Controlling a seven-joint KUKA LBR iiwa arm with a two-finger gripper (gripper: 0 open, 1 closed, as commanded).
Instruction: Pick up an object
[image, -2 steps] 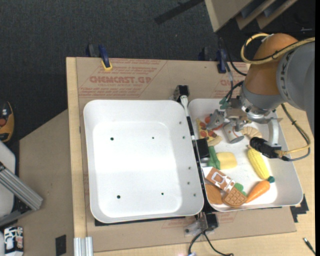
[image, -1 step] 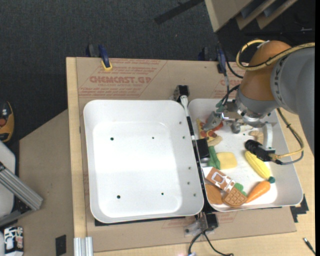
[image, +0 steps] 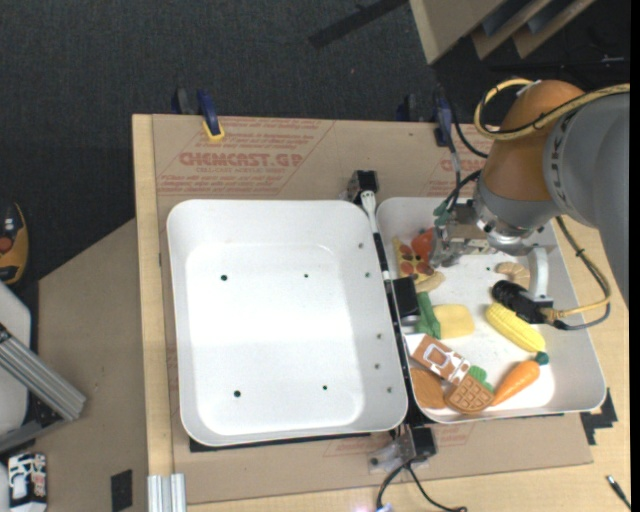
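Small red and orange toy food (image: 418, 252) lies at the right bin's (image: 578, 352) far left corner; the gripper (image: 447, 243) sits low just beside it, its grasp unclear; the grey arm (image: 590, 150) slants in from the right.

1. Left bin (image: 200, 235) & right bin (image: 575, 345): smooth white plastic, slight gloss.
2. Bench board (image: 155, 170): matt brown cardboard-like, red print.
3. Toy corn (image: 515, 327), carrot (image: 516, 379): glossy plastic.
4. Arm's orange band (image: 525, 150): smooth, semi-gloss.
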